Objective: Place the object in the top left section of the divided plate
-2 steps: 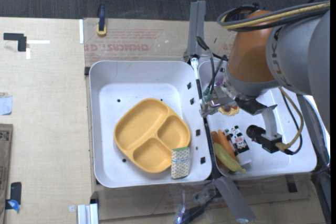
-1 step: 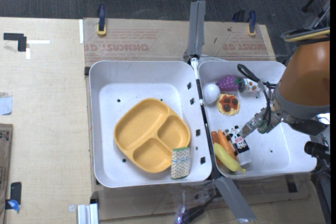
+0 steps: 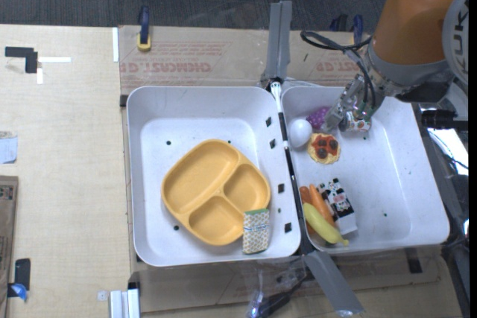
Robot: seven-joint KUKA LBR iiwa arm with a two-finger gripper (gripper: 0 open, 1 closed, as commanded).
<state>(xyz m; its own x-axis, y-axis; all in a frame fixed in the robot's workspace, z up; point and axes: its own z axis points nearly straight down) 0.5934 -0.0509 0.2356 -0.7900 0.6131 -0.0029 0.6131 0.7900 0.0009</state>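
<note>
A yellow divided plate lies tilted in the left bin, its three sections bare. A green-patterned packet rests against the plate's lower right rim. My gripper hangs over the upper part of the right bin, just right of a purple toy and above a small pizza-like toy. A white egg sits by the divider.
Lower in the right bin lie a carrot, a banana and a black-and-white carton. A metal divider bar runs between the bins. A blue and yellow clamp sits on the cardboard behind.
</note>
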